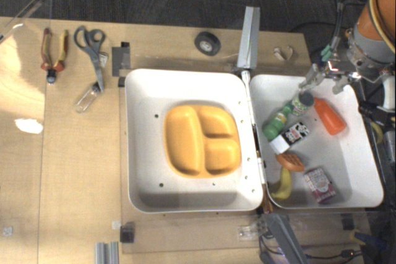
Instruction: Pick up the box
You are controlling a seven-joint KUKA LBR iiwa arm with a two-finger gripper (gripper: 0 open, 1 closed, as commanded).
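Note:
The box (320, 185) is a small pink and purple carton lying flat near the front of the right bin (365, 157). My gripper (325, 80) hangs over the far end of that bin, well behind the box and apart from it. Its two fingers (312, 78) stand spread open with nothing between them. Just below the gripper lie a green bottle (284, 115) and an orange bottle (328, 116).
Also in the right bin are a black and white patterned container (292, 135), an orange-brown sausage-like piece (290, 161) and a banana (283, 185) beside the box. The left bin (142, 133) holds a yellow divided tray (202, 140). Scissors (93, 52), pliers (52, 52) and a tape roll (207, 42) lie on the bench.

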